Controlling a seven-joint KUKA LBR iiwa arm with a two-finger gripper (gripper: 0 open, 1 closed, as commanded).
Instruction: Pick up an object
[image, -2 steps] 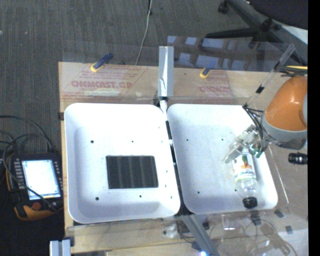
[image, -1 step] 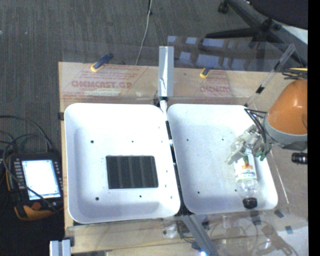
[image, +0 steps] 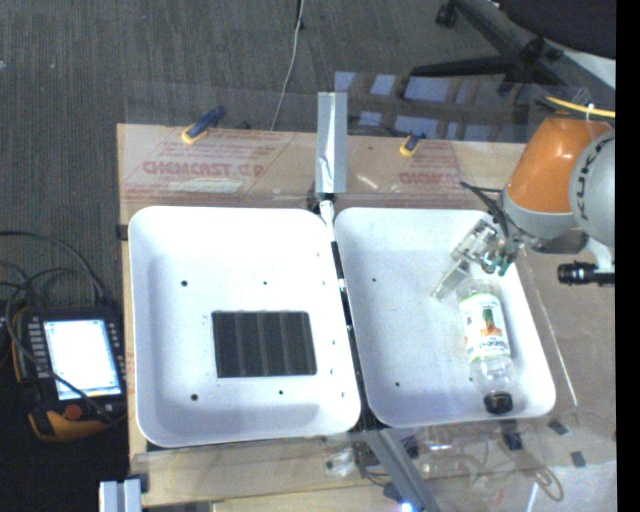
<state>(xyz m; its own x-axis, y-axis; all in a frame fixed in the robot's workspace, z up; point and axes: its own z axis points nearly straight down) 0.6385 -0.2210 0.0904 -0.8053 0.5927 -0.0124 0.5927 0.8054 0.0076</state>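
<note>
A clear plastic bottle with a white and orange label lies on its side in the right bin, near the bin's right wall, with its black cap toward the front. My gripper hangs over the back right part of that bin, slanting down to the left, just behind the bottle's base and slightly left of it. Nothing shows in its grasp. In the left bin a flat black ribbed block lies near the middle.
The orange band of the arm stands over the right bin's back right corner. A metal post rises behind the seam between the bins. A handheld screen unit with cables lies on the floor at left.
</note>
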